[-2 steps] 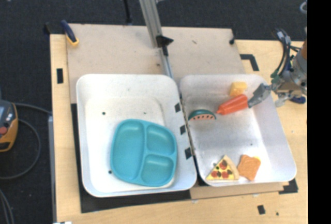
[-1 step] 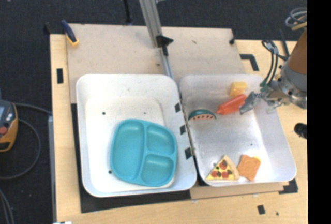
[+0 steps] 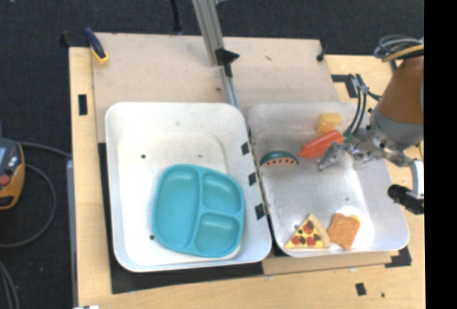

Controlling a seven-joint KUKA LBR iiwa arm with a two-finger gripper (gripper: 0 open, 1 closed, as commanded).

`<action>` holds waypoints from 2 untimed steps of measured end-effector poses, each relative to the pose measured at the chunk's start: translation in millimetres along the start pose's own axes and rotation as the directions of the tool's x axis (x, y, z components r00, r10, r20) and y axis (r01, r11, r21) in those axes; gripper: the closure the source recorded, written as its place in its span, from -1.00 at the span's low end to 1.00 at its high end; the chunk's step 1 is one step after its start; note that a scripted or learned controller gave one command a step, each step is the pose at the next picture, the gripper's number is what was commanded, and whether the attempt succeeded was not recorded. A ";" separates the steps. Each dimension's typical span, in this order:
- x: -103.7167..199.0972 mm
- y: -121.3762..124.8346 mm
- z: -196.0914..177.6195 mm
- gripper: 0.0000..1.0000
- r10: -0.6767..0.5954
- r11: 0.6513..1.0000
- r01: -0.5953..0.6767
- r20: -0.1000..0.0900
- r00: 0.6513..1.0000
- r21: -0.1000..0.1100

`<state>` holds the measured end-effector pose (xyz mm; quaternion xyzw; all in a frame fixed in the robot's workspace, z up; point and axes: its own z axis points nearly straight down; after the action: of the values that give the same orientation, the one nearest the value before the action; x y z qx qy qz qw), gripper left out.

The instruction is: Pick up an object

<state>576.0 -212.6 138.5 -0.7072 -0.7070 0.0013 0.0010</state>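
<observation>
My gripper (image 3: 345,156) hangs low over the right bin (image 3: 371,193), in its upper middle, and stands open with nothing between its fingers. Its left finger (image 3: 326,158) is just below a red-orange sausage-shaped piece (image 3: 320,144), close to it or touching it. A yellow block (image 3: 329,121) lies behind that piece near the bin's back wall. A watermelon slice (image 3: 278,159) lies at the bin's left side. Near the front wall lie a pizza slice (image 3: 308,234) and an orange toast-like piece (image 3: 345,229).
The left bin (image 3: 128,129) holds a blue divided plate (image 3: 199,210) toward its front. A metal post (image 3: 207,8) rises from the bench behind the bins. The grey arm with its orange band (image 3: 403,90) reaches in from the right, over the right bin's far corner.
</observation>
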 end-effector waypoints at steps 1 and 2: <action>-1.0 0.5 39.0 -1.00 0.002 1.000 -0.002 0.001 1.000 -0.004; -2.1 2.0 24.9 1.00 0.003 1.000 -0.003 0.002 1.000 -0.010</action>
<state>578.0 -214.8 113.6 -0.7082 -0.7060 -0.0012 -0.0032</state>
